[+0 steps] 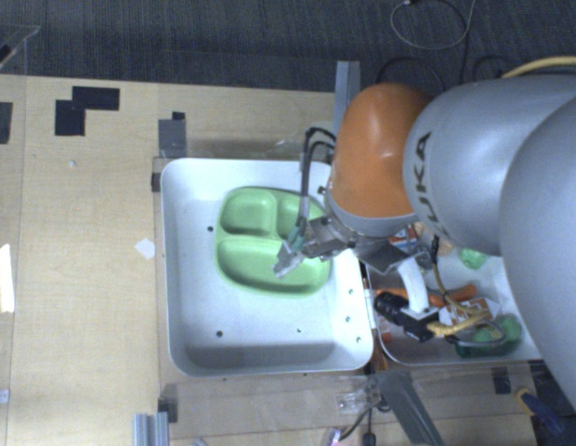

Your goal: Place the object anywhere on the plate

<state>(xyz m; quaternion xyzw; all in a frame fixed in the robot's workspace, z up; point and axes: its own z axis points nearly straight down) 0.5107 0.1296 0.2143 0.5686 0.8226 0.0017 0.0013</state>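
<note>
1. Camera view, count: two white bins, one green plate, one arm with one gripper. At least three loose things can be seen in the right bin.
2. Left bin (190, 286): shallow, white and smooth, with rounded corners. A few small dark dots mark its floor.
3. Plate (255, 240): it lies flat in the left bin, toward the far right part. It is pale green and glossy, a rounded rectangle split by raised ridges. At least two compartments are visible (the arm covers its right end).
4. Gripper (290, 258): grey metal, low over the near right part of the plate. Whether it is spread or pinching anything cannot be made out at this angle.
5. Arm (492, 165): bulky, smooth and grey, with a rounded orange band (372, 147). It reaches in from the right and covers most of the right bin.
6. Right bin (392, 349): only its near left corner and a strip of floor are exposed. Visible there are a dark green thing (488, 337), a light green thing (474, 258) and an orange thing (455, 294). Which one is the object to be placed cannot be told.
7. Bench (74, 295): pale wood grain, with black tape patches (84, 110) at the far left.
8. Floor (223, 17): dark ribbed carpet beyond the bench, with a thin looped cable (437, 17) lying on it.
</note>
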